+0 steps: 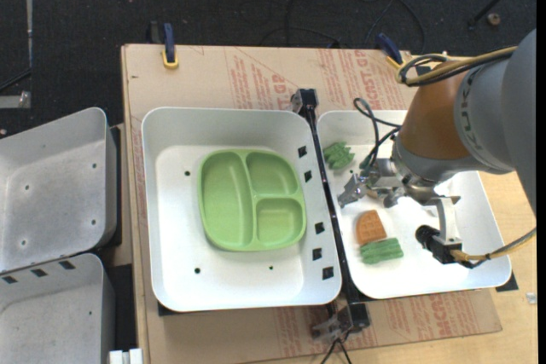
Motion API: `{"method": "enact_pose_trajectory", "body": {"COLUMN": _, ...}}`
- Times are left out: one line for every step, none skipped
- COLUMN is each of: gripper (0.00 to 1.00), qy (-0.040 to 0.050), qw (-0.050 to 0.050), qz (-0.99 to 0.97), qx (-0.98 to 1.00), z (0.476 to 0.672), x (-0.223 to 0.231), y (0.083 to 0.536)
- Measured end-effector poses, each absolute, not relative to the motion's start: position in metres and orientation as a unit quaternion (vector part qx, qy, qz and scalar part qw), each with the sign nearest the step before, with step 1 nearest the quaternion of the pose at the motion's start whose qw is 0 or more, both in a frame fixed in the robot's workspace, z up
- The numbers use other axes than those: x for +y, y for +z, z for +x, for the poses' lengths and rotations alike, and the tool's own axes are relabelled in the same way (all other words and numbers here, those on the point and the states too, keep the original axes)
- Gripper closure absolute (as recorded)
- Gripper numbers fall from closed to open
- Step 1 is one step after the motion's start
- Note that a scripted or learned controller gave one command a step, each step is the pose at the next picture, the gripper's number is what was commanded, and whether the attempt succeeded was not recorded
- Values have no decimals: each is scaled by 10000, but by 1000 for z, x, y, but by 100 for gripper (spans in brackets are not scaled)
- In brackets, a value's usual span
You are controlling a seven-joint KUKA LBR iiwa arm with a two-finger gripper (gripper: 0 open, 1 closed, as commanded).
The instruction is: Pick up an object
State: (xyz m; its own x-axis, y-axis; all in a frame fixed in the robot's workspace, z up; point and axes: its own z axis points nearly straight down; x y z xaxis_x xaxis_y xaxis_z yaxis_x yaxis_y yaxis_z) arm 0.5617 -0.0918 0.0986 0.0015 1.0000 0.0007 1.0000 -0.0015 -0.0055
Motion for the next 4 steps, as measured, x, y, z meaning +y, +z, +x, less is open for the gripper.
{"method": "enact_pose_trajectory", "body": {"gripper": 0, "qy": 5, "qw": 10, "qz": -7077, "qx": -7065, "z": 561, "x": -91, "y": 92}}
{"method": "enact_pose_trajectory", "body": {"gripper": 100, "qy": 0, "qw": 2, "qz": -7083, "qx": -7059, "z": 562, "x": -92, "y": 102}}
{"method": "enact_pose_trajectory", "body": {"gripper": 100, "qy": -18, "qw": -26, "qz": -7064, "qx": -7078, "z": 562, "x": -92, "y": 166}}
{"method": "enact_pose_trajectory", "body": {"gripper": 100, "qy": -15, "qw": -27, "qz": -7065, "qx": -7077, "z": 565, "x": -100, "y": 226}}
